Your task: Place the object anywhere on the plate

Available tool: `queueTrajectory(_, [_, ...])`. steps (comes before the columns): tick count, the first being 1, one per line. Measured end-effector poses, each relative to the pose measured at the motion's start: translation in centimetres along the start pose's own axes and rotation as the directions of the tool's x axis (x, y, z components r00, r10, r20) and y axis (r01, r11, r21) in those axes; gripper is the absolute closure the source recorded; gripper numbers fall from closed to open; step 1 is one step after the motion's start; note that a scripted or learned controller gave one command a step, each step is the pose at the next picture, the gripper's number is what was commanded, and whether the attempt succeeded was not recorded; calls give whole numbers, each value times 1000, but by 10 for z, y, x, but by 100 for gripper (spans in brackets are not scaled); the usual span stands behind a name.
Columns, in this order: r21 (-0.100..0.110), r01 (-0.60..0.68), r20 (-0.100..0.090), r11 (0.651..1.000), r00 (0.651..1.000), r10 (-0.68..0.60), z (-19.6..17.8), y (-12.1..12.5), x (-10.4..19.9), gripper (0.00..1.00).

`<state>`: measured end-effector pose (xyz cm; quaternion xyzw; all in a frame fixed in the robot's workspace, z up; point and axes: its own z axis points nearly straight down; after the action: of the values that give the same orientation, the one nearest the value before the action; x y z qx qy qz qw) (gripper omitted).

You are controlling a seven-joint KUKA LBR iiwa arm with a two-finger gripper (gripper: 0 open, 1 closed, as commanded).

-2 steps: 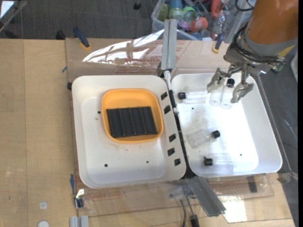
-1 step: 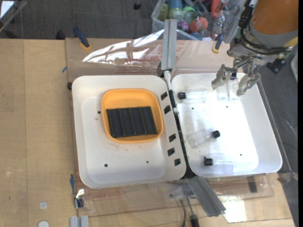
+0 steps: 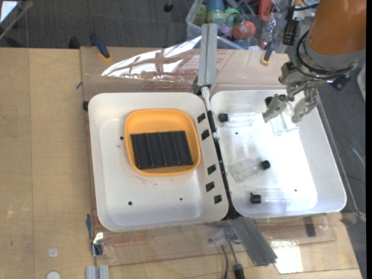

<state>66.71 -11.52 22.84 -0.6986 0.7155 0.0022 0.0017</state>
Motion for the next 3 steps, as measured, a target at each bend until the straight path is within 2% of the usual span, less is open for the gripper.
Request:
queueTrajectory(1, [5, 269, -1, 963, 963, -269, -16, 0, -11, 100])
queueTrajectory(2, [-2, 493, 2, 870, 870, -493, 38, 1, -12, 100])
queueTrajectory(3, [3, 579, -1, 815, 815, -579, -4, 1, -40, 100])
